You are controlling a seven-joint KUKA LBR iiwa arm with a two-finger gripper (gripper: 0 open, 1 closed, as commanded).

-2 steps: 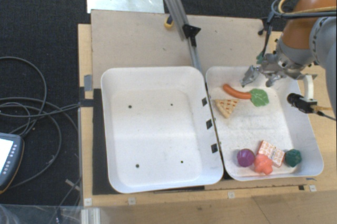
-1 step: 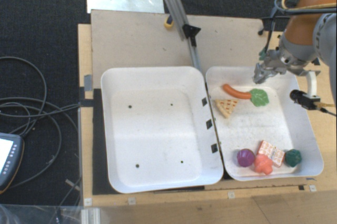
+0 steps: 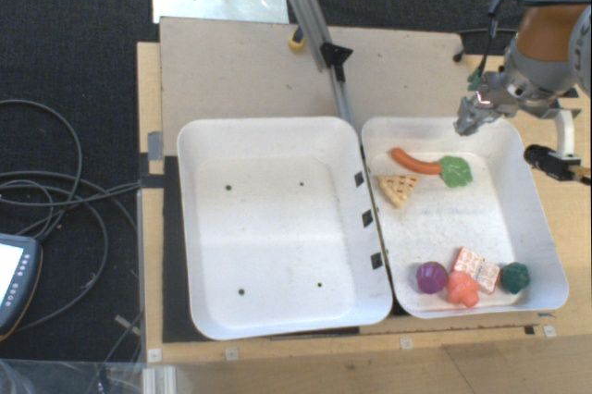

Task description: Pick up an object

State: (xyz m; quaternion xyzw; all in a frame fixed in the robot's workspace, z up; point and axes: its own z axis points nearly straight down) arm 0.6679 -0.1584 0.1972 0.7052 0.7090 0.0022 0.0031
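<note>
Seen from above the counter (image 3: 277,68): gripper (image 3: 474,116) poised over the far rim of the right bin (image 3: 532,198), fingers too blurred to tell how far open, nothing visibly between them. Just below in that bin: carrot (image 3: 414,162) touching a green leafy piece (image 3: 454,171), with a pizza slice (image 3: 398,190) close by. Clustered at the near edge: purple ball (image 3: 431,277), orange piece (image 3: 462,289), red-and-white packet (image 3: 475,268) with print too small to read, dark green piece (image 3: 514,277). Left bin (image 3: 268,226) alongside.
</note>
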